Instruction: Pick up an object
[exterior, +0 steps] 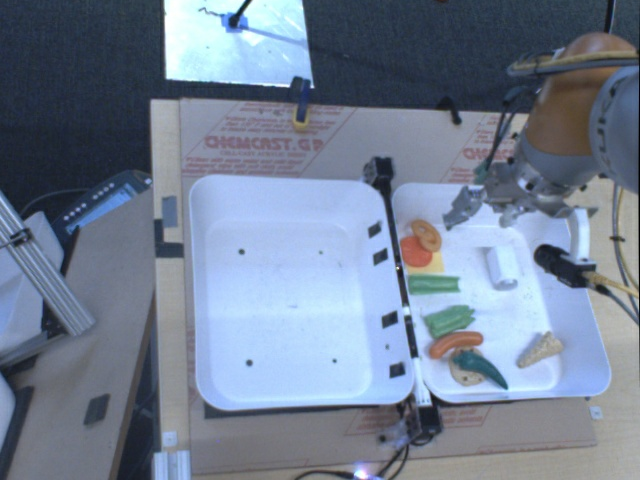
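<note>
My gripper [488, 211] hangs over the back of the right bin [580, 313], open, with nothing between its fingers. Just below it lies a small grey-white cylinder [501, 266]. To the gripper's lower left are an orange slice [427, 234], a red tomato piece [414, 252] and a yellow square [434, 262]. Further forward lie a green bean pod [434, 285], a green pepper [449, 319], a sausage [456, 344], a dark teal pepper [484, 369] on a tan disc [460, 371], and a bread wedge [540, 349].
The left bin [290, 186] sits beside the right one, split from it by a black-clipped divider [395, 268]. A black cable fitting [562, 265] juts over the right bin's right side. A sloped grey device [100, 200] stands off the bench at left.
</note>
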